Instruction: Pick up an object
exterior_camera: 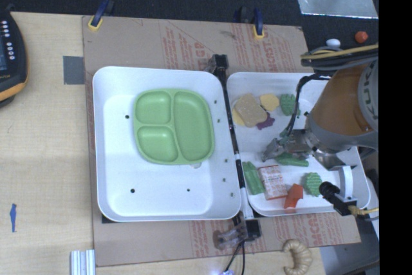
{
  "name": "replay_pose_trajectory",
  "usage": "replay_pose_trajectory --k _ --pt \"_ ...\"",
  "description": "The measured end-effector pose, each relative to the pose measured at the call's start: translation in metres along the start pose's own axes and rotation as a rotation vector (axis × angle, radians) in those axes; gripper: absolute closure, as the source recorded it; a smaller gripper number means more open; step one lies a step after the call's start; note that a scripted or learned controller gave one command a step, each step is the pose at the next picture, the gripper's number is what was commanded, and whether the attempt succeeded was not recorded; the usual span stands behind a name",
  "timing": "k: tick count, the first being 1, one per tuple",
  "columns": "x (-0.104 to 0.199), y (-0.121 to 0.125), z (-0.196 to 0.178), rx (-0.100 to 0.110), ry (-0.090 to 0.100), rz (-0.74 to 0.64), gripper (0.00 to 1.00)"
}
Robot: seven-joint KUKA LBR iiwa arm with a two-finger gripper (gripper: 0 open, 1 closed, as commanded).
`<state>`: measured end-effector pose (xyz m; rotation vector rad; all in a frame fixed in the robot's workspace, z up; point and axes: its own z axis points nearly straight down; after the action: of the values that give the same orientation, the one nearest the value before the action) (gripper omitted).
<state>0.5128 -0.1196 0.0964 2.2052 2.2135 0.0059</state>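
Nearest the camera, at the bottom edge of the view, a curled tan object point(297, 256) lies on the table point(45, 158) just outside the bins, beside a black clamp point(235, 235) at their lower junction. Behind it the right bin point(254, 206) holds the loose pieces the task can draw on: an orange piece point(293, 196), a small packet with red print point(272, 180), a green leafy piece point(252, 177) and a green bumpy piece point(313, 183) toward the near rim, and a tan bread-like slice point(249, 110), a yellow piece point(269, 101), a purple scrap point(265, 123) and another green piece point(287, 103) toward the far rim. The left bin point(116, 183) carries a green divided plate point(174, 126) and no loose items that I can make out.

The gripper point(281, 150) sits low in the middle of the right bin, its metal tip right at a long green object point(293, 161). Whether the jaws are spread or closed I cannot tell; the tip is too small and dark against the clutter, and nothing is clearly lifted clear of the bin floor.

As I judge it, the pick is not done. The arm has reached the pile, but a secure hold and the lift are both left.
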Motion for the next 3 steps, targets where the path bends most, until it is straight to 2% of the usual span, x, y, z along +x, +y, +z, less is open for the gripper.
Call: replay_pose_trajectory --k 1,2,3 --pt "-0.001 0.001 -0.012 0.0 0.001 -0.001 1.0" --pt "-0.001 0.001 -0.011 0.002 0.001 -0.002 0.0" --pt "0.01 0.024 0.002 0.008 0.004 -0.003 0.0"
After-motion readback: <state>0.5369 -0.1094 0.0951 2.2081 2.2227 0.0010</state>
